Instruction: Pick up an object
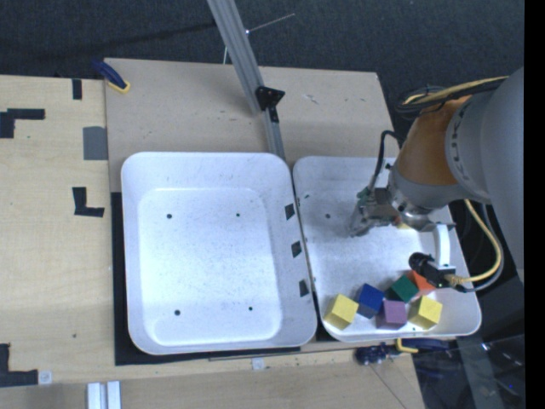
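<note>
Hovering jaws (364, 221) above right bin (341, 186) | spread unclear, possibly narrow | blocks (385, 303) near | no legible writing

You see six small blocks bunched at the right bin's near edge | yellow block (341, 311) leftmost | blue block (370, 299) beside it | purple block (394, 313) | green block (404, 290) | orange block (422, 279) behind | second yellow block (428, 312) rightmost
</note>
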`<state>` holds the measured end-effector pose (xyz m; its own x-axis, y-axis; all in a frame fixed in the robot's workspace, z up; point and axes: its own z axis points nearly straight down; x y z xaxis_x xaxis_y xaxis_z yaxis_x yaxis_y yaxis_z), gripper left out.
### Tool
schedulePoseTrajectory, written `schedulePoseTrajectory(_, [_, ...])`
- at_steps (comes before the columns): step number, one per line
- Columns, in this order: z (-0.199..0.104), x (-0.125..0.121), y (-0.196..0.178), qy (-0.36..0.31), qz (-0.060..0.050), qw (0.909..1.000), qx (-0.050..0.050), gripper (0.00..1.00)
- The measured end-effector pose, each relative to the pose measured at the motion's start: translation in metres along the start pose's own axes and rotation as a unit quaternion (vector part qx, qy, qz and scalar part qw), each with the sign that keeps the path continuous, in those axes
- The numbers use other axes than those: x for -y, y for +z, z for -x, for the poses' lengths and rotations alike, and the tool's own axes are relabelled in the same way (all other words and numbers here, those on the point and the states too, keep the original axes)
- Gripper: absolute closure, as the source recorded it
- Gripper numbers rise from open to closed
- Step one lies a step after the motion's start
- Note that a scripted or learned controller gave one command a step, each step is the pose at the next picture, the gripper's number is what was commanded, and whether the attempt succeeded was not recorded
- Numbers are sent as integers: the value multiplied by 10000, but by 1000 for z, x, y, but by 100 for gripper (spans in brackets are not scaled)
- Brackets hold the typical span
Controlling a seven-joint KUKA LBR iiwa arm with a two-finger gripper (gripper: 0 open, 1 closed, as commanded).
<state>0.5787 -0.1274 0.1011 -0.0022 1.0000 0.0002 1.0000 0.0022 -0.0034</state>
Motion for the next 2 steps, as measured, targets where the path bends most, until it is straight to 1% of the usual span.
schedulePoseTrajectory(1, [-3,-9,-47,2,30,10000,5,100])
schedulePoseTrajectory(2, [-3,-10,-100,2,39,10000,6,100])
